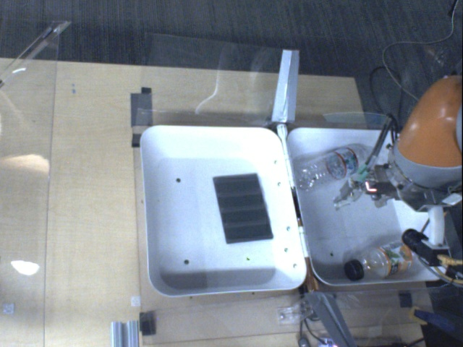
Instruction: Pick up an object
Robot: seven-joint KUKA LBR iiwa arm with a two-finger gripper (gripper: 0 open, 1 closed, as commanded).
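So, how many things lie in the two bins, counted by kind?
Clear plastic bottles: 2, one with a blue label, one with a black cap, both in the right white bin.
Black ribbed rectangular pad: 1, in the left white bin.
Total: 3

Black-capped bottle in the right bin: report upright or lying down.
Lying down. The black-capped bottle rests on its side along the near wall of the right bin, cap pointing toward the left bin.
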